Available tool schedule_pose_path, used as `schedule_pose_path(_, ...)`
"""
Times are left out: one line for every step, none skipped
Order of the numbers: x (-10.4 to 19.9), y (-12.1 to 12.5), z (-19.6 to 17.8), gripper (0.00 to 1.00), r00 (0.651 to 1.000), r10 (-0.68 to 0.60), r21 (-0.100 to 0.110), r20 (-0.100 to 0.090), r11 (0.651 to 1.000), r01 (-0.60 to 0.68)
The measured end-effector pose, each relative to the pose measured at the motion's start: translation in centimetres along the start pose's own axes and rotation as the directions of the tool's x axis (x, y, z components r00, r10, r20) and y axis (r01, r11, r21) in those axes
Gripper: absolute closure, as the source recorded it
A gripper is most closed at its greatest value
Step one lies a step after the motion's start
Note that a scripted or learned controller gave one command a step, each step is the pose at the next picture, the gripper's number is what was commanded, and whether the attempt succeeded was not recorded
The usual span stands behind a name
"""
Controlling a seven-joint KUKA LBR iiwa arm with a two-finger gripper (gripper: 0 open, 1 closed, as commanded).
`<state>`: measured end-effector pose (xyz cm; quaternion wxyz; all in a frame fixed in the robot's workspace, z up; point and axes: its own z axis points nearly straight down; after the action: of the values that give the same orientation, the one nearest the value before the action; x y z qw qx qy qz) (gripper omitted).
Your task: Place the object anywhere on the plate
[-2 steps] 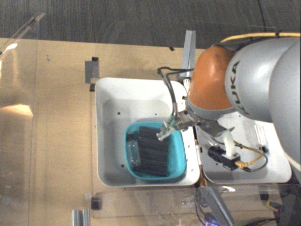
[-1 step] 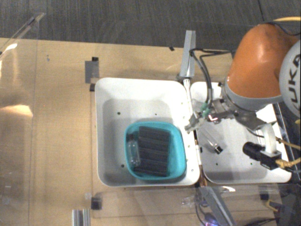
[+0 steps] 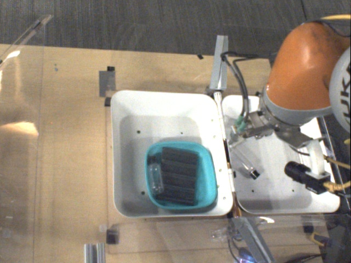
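A teal plate [image 3: 207, 166] lies in the left bin [image 3: 127, 147], toward its front. A black ridged block [image 3: 179, 174] rests on the plate, with a small clear object [image 3: 155, 179] beside it on the plate's left rim. My gripper [image 3: 240, 131] hangs over the left side of the right bin [image 3: 285, 199], close to the wall between the bins. A small green thing [image 3: 239, 124] shows at the gripper; whether it is held is unclear. Below the gripper, a thin clear item with a dark end [image 3: 248, 169] lies on the right bin's floor.
The arm's large orange and grey body [image 3: 304, 73] covers the back right of the right bin. A grey metal post [image 3: 219, 64] stands behind the bins' shared wall. Small black blocks [image 3: 111, 69] sit on the wooden bench around the bins.
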<state>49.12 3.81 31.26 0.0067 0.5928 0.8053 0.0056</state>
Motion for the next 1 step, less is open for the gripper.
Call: schedule_pose_path(3.82, 2.91, 10.45, 1.00, 0.991, -0.132, 0.013, -0.006, 0.991, 0.132)
